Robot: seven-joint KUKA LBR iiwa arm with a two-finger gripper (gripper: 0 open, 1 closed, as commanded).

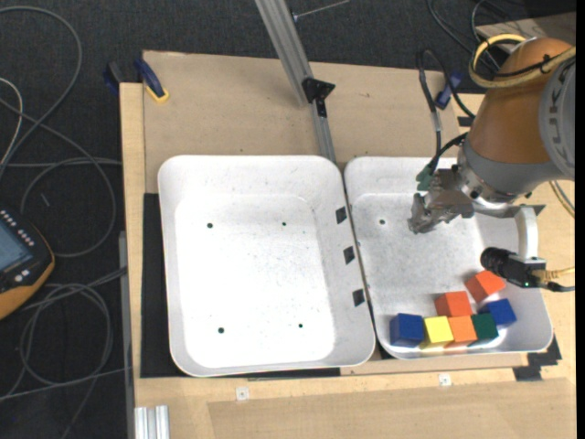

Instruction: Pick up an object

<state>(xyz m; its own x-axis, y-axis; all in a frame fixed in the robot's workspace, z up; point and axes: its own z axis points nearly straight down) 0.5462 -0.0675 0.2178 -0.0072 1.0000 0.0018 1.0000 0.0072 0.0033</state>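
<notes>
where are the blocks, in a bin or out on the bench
In. The coloured blocks all sit clustered in the near right corner of the right bin, inside its rim. The gripper hangs above that bin's floor, apart from them.

Two white bins [256, 176]; seven blocks [452, 323]: two blue, three orange, one yellow, one green.

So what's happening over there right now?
Gripper above right bin, holding nothing visible. Coloured blocks in its near corner, untouched. Nothing in the way.
</notes>
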